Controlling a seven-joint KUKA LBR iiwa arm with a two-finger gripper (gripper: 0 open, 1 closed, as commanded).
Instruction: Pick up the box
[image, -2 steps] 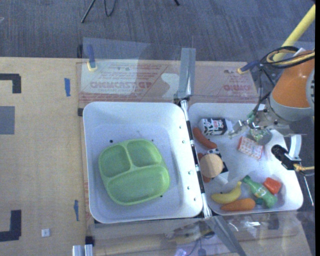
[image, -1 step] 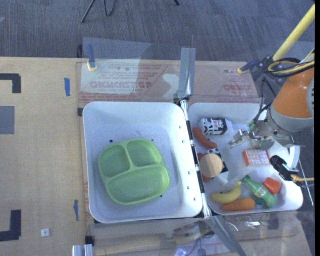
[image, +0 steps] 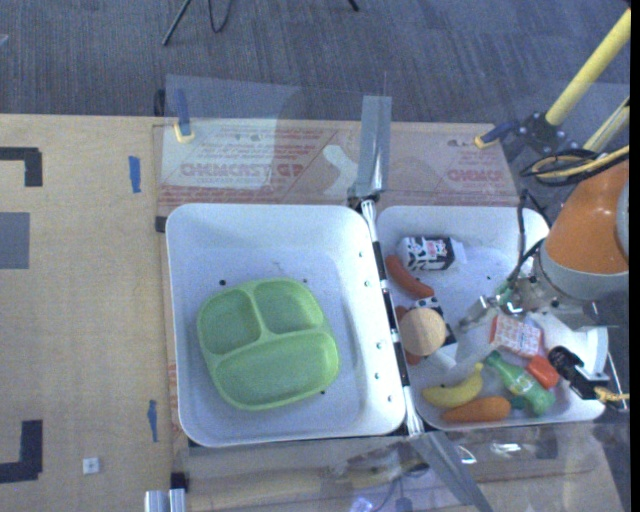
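Here the pincer (image: 508, 298) hangs low in the right bin (image: 470, 225), just above the red-and-white box (image: 519, 337); whether it is open or closed I cannot tell. The box lies beside a green bottle (image: 518, 381).

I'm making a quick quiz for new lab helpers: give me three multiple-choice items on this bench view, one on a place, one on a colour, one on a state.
1. Where does the divided plate lie?
A. left bin
B. right bin
C. on the floor

2. What colour is that plate?
A. red
B. green
C. blue

3. How does the banana lie?
A. hanging from the arm
B. resting in the right bin
C. on the plate

Answers: 1 A, it sits inside the left bin's walls. 2 B, it is light green. 3 B, it rests near the bin's front edge.
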